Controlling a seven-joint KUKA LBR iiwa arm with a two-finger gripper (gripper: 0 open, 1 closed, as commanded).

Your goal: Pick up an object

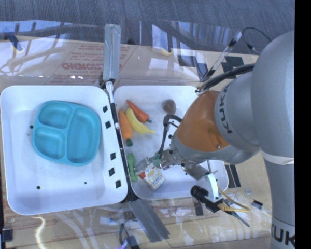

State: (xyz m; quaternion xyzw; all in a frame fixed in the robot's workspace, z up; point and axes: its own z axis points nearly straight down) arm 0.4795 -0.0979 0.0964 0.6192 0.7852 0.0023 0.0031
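The right bin point(145, 95) holds two orange carrots point(137, 111) point(125, 125), a yellow banana point(137, 122), a brown rounded object point(169, 106), a green vegetable point(131, 166) along the left wall and a small pale printed box point(154, 177) near the front. My gripper point(158, 162) hangs low at the bin's front, just above and touching close to the pale box, under the arm's orange band. The arm covers the bin's right half.
The left bin point(15, 154) bears a light blue divided plate point(67, 132). A grey divider strip point(111, 51) runs up from between the bins. Cardboard and cables lie around the bench edge.
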